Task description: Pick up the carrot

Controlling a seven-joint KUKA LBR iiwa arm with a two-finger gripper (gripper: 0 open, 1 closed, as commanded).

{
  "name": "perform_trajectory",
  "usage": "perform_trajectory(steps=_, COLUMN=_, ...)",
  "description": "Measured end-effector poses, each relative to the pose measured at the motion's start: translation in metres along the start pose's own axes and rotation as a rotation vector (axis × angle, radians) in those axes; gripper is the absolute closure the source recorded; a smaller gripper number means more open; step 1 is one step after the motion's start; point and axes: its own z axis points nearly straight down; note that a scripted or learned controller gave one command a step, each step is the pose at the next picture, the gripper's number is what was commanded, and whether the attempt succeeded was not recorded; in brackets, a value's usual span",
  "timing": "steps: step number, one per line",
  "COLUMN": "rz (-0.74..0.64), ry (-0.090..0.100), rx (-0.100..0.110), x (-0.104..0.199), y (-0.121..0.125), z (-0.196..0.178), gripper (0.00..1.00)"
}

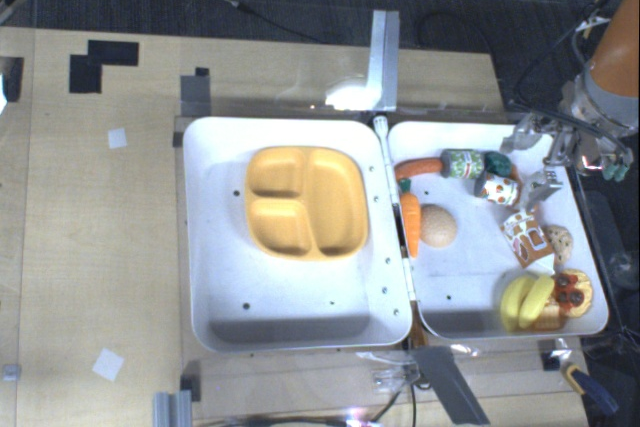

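The carrot (410, 223), orange with a green top, lies lengthwise against the left wall of the right bin (470, 315), green end pointing to the far side. A round tan bun (437, 225) touches its right side. My gripper (534, 161) hangs over the far right part of the same bin, well to the right of the carrot. Its fingers are open and hold nothing.
An orange-red sausage-like piece (418, 168), a green can (463, 163) and a small tin (497, 188) lie between the gripper and the carrot. A patterned packet (526, 237), bananas (527, 300) and a pastry (572, 292) sit at the near right. The left bin (215, 215) holds a yellow divided plate (305, 202).
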Motion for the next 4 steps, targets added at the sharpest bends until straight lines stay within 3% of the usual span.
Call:
perform_trajectory(steps=1, rz=0.309, ry=0.005, rx=0.0, x=0.076, y=0.018, z=0.087, gripper=0.0)
perform_trajectory(steps=2, rz=0.502, ry=0.005, rx=-0.001, x=0.107, y=0.075, z=0.101, gripper=0.0)
perform_trajectory(steps=3, rz=0.633, ry=-0.003, rx=-0.002, x=0.105, y=0.031, z=0.148, gripper=0.0)
perform_trajectory(steps=4, rz=1.043, ry=-0.005, rx=-0.003, x=0.088, y=0.075, z=0.148, gripper=0.0)
